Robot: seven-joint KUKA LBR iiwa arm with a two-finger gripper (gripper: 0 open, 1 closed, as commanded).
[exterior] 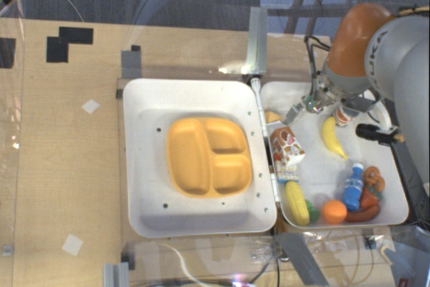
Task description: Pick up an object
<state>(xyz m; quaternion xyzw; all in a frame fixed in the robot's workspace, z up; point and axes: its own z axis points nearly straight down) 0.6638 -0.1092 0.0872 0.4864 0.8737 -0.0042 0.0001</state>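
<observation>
Gripper [308, 106]: seen over the right bin's [396, 212] upper part; finger state cannot be told.
Banana [332, 137]: laid in the right bin, just beside the gripper.
Left bin [144, 212]: a yellow divided tray [208, 156] is held inside.

Fixed overhead camera, slanted down, both bins [134, 165] framed

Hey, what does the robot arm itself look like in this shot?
The arm is bulky and rounded, light grey, with a glossy orange band above the wrist. Black cables loop beside the wrist. Below sits a small metal gripper with a green spot on it.
</observation>
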